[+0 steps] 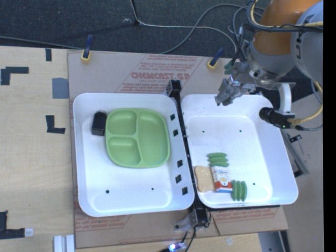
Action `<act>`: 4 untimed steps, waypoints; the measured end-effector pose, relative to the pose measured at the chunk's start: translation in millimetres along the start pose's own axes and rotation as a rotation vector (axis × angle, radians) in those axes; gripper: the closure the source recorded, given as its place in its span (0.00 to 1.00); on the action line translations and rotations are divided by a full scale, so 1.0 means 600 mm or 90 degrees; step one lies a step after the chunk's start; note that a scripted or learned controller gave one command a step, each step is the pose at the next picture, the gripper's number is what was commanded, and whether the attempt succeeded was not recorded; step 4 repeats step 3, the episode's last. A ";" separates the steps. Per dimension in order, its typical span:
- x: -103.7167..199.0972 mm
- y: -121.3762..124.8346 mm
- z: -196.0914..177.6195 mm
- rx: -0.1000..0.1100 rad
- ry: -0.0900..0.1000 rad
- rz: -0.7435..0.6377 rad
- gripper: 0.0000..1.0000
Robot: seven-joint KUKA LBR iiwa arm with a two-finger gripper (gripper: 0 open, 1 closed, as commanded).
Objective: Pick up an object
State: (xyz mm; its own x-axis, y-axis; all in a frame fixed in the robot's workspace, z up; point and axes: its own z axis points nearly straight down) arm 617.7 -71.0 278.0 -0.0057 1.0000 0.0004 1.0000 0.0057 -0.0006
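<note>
Your gripper (227, 96) sits over the far rim of the right bin (273, 156), near its back-left corner, with nothing between its fingers; at this angle and blur you cannot tell whether it is released or clenched. The arm (283, 25) comes in from the upper right, orange band on top.

Pickable items all lie in the near part of the right bin, well apart from the gripper: a green pea pod (217, 159), just below it a small carton (222, 178) with a red lower edge, a tan cracker-like piece (203, 178) touching the carton's left side, and a second green pod (239, 190) just right of the carton.

In the left bin (84, 156) you have a green divided plate (138, 137), flat, with a small black object (98, 123) touching its left edge.
</note>
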 end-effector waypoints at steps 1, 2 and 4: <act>0.076 0.003 0.004 0.000 0.000 0.001 1.00; 0.175 -0.002 0.033 0.001 0.000 0.000 1.00; 0.276 0.016 0.054 0.001 -0.001 0.000 1.00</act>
